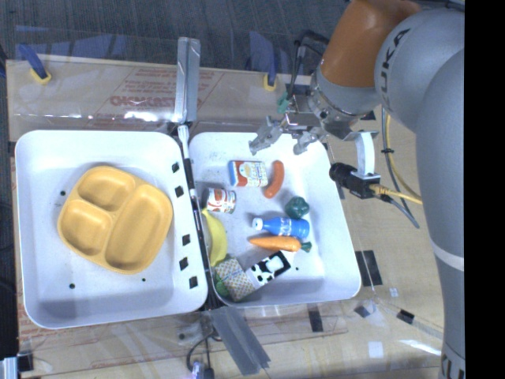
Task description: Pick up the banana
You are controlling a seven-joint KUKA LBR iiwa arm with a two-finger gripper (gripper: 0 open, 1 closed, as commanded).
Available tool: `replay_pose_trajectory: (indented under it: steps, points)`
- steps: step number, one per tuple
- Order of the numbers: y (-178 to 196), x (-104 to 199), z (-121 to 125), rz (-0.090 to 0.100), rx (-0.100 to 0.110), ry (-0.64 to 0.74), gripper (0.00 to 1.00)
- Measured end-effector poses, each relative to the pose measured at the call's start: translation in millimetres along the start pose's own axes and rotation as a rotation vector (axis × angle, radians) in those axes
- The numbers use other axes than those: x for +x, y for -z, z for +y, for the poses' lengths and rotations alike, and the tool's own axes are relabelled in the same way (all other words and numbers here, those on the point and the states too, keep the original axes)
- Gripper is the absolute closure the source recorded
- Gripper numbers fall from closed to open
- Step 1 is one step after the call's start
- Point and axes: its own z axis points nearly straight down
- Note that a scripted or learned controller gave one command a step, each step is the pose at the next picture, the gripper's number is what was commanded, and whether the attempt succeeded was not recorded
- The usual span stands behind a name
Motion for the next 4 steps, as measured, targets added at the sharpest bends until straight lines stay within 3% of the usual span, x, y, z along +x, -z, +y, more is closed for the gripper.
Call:
replay_pose_trajectory:
  steps: [1,2,3,4]
  points:
    - [25,64,-46,-0.001,-0.002,0.338,0.00]
    - [-58,116,-127,-0.001,-0.001,0.538,0.00]
    - [-35,133,-76,-0.004,-0.006,0.918,0.00]
    - [-72,163,-139,-0.002,-0.002,1.050,0.00]
